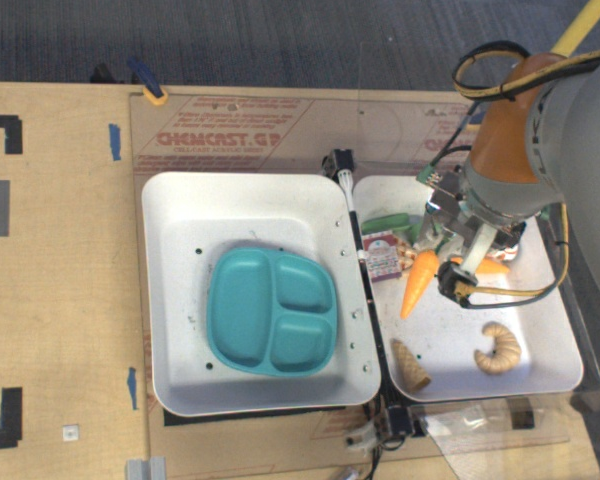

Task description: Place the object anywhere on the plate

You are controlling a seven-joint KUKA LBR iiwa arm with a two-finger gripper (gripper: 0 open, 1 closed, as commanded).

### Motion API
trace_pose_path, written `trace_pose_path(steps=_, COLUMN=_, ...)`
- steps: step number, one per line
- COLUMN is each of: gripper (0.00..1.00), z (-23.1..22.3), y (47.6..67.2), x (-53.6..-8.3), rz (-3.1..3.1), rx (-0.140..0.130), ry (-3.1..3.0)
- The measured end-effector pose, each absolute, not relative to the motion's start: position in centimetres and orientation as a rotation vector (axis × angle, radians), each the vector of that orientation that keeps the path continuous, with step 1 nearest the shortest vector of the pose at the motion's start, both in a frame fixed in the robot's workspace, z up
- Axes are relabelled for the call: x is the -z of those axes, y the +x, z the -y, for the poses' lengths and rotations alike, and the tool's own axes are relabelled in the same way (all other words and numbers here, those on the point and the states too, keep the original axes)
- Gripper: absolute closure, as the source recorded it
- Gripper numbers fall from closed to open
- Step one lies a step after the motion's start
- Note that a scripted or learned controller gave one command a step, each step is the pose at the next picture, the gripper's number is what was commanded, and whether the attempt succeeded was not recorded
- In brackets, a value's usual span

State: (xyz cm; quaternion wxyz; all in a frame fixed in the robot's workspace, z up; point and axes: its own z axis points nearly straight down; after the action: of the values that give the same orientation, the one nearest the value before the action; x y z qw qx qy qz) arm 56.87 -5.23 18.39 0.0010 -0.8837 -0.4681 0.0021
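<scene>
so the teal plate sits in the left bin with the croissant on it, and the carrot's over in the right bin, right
Not quite. In the camera view the teal plate has nothing on it; the croissant lies in the right bin. The plate does sit in the left bin, and the carrot is in the right bin.

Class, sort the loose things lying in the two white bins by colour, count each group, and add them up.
Teal: 1, the divided plate
Orange: 2, the carrot and an orange piece partly hidden beside the gripper
Tan or brown: 2, the croissant and the cone
Green: 1, the green item
White and red: 1, the small packet
Total: 7
</scene>
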Motion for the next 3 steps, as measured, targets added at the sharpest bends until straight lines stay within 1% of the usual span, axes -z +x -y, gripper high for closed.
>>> trace_pose_path(steps=1, gripper=1.00, z=0.4, y=55.7, x=-21.6, rz=1.120, rx=0.002, ry=-2.935)
trace_pose_path(steps=2, gripper=1.00, z=-7.9, y=52.5, x=-25.3, rz=0.752, rx=0.000, ry=-3.049)
trace_pose_path(steps=3, gripper=1.00, z=-15.9, y=51.1, x=-26.4, rz=0.597, rx=0.000, ry=-3.082)
